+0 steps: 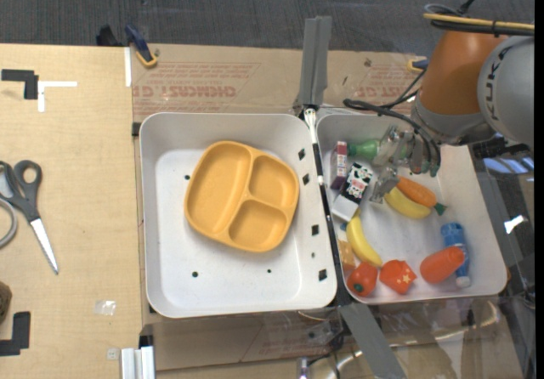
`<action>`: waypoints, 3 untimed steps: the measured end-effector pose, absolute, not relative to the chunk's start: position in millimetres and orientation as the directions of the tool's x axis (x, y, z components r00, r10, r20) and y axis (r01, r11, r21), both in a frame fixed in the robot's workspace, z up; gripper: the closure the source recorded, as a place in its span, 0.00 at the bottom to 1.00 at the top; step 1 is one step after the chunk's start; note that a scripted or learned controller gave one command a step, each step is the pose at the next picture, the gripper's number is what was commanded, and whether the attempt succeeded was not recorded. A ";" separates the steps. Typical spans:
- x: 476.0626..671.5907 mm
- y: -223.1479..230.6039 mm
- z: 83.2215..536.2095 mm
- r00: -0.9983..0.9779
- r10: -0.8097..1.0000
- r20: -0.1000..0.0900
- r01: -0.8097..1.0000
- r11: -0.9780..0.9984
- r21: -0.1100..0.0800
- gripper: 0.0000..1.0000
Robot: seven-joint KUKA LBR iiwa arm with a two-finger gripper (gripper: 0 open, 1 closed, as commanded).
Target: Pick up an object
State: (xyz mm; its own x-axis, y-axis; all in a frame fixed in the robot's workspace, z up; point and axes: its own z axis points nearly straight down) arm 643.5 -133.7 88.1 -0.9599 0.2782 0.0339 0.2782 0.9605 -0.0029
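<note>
The right bin [489,199] holds several toy foods. A cow-patterned box [359,181] lies near its left wall, with a green piece [365,149] and a small pink bottle [341,156] behind it. A carrot [416,191] rests on a yellow fruit [406,204]. A banana [362,241], a tomato [363,280], a red pepper [399,275], an orange-red piece [443,264] and a blue bottle [453,234] lie toward the front. My gripper [398,160] hangs low over the bin's back middle, just above and between the cow box and the carrot. Nothing visibly sits in it.
The left bin [161,224] bears a yellow divided plate [242,196]. A grey divider [314,63] runs between the bins at the back. Scissors [30,207] lie on the wooden bench at far left, and a blue clip [140,44] sits behind the left bin.
</note>
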 end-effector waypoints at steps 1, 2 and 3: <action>570.4 -150.0 92.3 -0.944 0.330 -0.002 0.330 0.944 0.000 0.00; 571.6 -149.7 101.9 -0.945 0.328 -0.006 0.328 0.945 0.000 1.00; 552.4 -222.2 171.6 -0.990 0.138 -0.005 0.138 0.990 -0.001 1.00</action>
State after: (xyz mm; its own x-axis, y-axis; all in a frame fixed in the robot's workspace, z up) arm 552.4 -222.2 171.6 -0.9905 0.1375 -0.0051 0.1375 0.9905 -0.0005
